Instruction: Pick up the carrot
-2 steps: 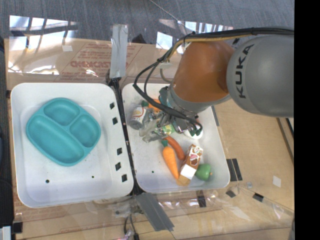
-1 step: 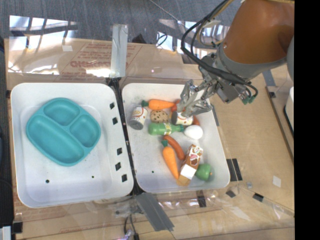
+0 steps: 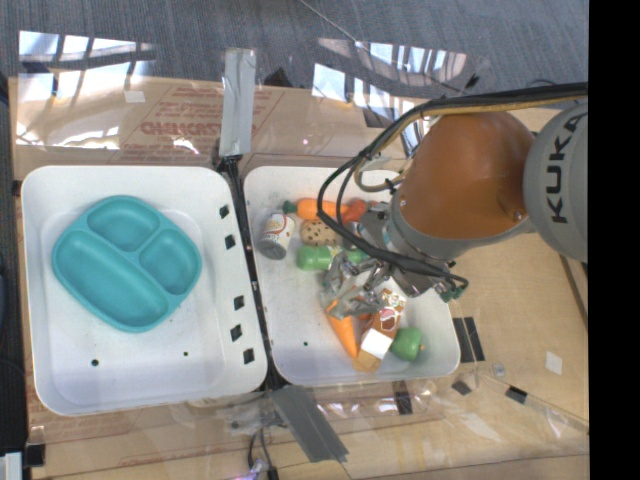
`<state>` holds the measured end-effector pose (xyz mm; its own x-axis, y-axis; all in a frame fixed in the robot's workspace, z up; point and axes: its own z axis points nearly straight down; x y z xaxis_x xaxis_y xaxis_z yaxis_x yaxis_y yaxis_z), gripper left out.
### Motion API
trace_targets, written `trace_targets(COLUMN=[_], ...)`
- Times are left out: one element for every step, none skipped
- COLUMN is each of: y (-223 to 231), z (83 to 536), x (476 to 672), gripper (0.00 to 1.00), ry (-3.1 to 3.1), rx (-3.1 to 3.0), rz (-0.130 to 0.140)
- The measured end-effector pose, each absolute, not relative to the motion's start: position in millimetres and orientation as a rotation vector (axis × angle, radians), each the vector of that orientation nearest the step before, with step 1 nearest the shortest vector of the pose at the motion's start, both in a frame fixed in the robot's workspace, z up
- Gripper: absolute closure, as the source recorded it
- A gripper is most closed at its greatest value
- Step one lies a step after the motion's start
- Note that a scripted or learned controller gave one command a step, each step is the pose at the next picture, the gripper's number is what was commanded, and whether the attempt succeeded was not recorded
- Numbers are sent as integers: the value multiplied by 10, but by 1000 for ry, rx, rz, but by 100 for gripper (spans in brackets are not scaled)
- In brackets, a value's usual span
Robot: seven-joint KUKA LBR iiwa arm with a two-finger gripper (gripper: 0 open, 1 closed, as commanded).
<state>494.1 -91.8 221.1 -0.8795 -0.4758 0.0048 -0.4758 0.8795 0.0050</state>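
Carrot (image 3: 344, 333) lies under your gripper (image 3: 352, 286) in the right bin (image 3: 285, 363) (finger state: I cannot tell).

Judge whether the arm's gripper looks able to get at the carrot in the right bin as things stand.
Probably yes. The gripper hangs right above the carrot, whose upper side lies uncovered. A white block and other toys crowd its lower end, which could spoil a clean grip.
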Motion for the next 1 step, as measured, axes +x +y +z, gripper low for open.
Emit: trace_targets(y=[-895], z=[1251], x=[5074], gripper=[100], ry=[-2748], rx=[1514], rz=[-8])
